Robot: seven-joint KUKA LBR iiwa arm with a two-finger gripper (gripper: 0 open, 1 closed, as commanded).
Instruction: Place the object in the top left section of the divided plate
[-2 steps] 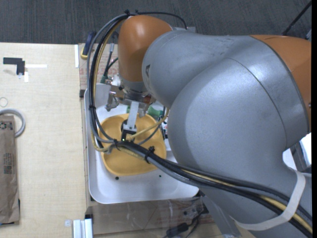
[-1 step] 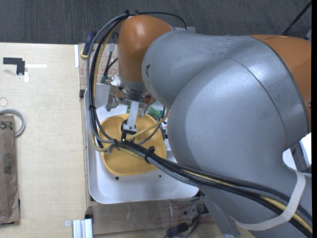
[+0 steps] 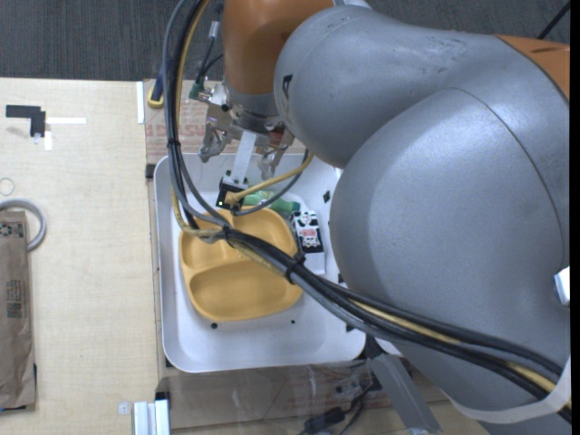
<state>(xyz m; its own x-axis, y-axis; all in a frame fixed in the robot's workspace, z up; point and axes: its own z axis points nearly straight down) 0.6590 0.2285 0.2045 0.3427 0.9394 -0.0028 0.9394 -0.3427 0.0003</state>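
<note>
Camera view, looking down at a slant, and the big grey arm (image 3: pixel 435 179) takes up most of the right side, its orange band (image 3: pixel 263 25) up top above the wrist. The gripper (image 3: pixel 243 157) hangs over the far end of the white bin (image 3: pixel 236 347), and I can see two metal fingers (image 3: pixel 214 143) spread a fair way apart with a pale upright piece between them; nothing I can make out is pinched between those fingers. Just below the gripper sits the yellow divided plate (image 3: pixel 237 284), lying flat in the bin, its ridges splitting it into sections, with one large section on the near side. Black and yellow cables (image 3: pixel 272 259) trail from the wrist right across the plate's upper part, so the sections closest to the gripper are partly hidden. Just below the gripper and slightly to its right there's a green object (image 3: pixel 265 198) at the plate's far rim; whether it rests inside a section or on the rim, I cannot tell. Further right of that lies a small black, white and red item (image 3: pixel 308 232) on the bin floor beside the plate. Off to the gripper's left stretches the pale wooden table (image 3: pixel 82 243), with a brown paper package (image 3: pixel 16 315) lying well apart at its edge.
</note>
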